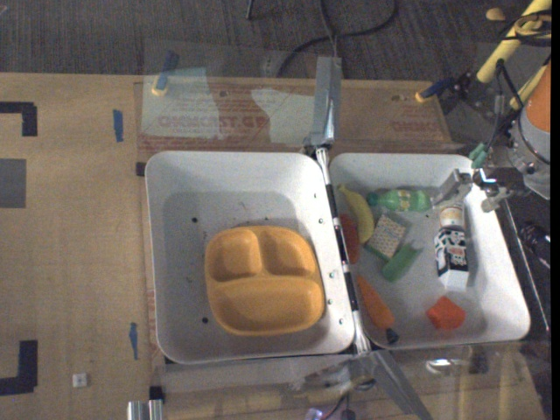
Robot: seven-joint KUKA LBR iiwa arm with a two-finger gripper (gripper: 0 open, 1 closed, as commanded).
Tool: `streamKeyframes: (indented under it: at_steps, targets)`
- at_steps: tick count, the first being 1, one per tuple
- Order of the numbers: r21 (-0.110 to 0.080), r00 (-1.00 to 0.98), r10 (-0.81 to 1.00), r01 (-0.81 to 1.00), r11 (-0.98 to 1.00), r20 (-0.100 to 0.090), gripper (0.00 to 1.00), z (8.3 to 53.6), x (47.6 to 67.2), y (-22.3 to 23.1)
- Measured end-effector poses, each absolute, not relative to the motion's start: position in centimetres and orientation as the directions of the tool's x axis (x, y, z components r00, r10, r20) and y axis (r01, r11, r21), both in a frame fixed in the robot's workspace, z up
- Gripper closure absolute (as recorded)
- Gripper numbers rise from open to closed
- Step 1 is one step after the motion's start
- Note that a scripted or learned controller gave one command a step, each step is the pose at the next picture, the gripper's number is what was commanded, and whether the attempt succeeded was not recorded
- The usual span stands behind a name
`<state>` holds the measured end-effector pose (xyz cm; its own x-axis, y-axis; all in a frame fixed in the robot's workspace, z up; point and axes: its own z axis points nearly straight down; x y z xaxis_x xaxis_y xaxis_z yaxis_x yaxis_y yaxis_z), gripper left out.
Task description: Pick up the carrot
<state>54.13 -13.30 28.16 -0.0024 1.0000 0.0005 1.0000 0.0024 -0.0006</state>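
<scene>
The carrot (pixel 374 303) is orange with a dark end. It lies slanted at the front left of the right bin (pixel 512 309), close to the wall between the two bins. My gripper (pixel 472 188) hovers over the back right part of that bin, far from the carrot, just above the top of a cow-patterned milk carton (pixel 451 257). Its fingers stand open and hold nothing.
The right bin also holds a banana (pixel 360 213), a green bottle (pixel 401 200), a small patterned box (pixel 388 233), a green piece (pixel 401 262), a red item (pixel 350 236) and an orange-red block (pixel 446 313). A yellow divided plate (pixel 262 280) lies in the left bin (pixel 175 191).
</scene>
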Motion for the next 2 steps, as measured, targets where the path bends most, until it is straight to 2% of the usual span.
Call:
streamKeyframes:
  at_steps: [1,2]
  targets:
    - [0.000,-0.036,0.999,0.999,0.036,0.000,0.00,13.6,49.2,-13.8]
    - [0.009,-0.378,0.926,0.926,0.379,-0.006,0.00,8.9,48.2,-10.8]
